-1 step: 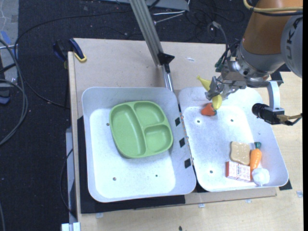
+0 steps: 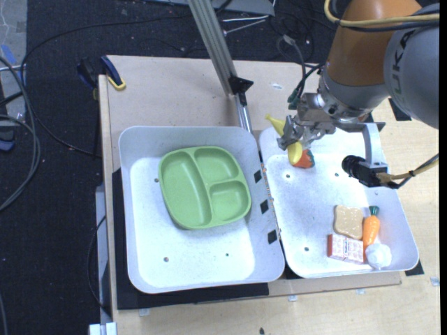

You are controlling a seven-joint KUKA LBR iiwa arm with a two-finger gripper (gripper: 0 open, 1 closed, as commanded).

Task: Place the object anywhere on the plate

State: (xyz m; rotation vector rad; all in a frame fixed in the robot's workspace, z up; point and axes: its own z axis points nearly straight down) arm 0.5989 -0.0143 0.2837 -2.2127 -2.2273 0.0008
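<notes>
The object to be moved appears to be the small yellow-and-orange toy [image 2: 300, 155] at the far left corner of the right bin [image 2: 314, 215], just under the gripper [image 2: 296, 139]. The gripper sits right on top of it, and the toy's yellow part looks to be pinched between the narrowly set fingers, though the wrist hides too much to be sure whether it is truly gripped or merely touched. A yellow piece [image 2: 276, 123] pokes out just behind the fingers at the bin's rim; it may belong to the same toy or be a separate item. The arm hangs low over that corner, which fits a pick in progress rather than a carry. One green plate [image 2: 205, 187], split into three compartments, lies alone in the left bin [image 2: 147, 257], tilted a little and well apart from the toy, so the goal is open for a drop anywhere. In the right bin's near corner sit four other things, clustered together: one toast slice [image 2: 348, 221], one carrot [image 2: 371, 229], one pink wafer pack [image 2: 345, 248] and one white lump [image 2: 379, 256].
</notes>
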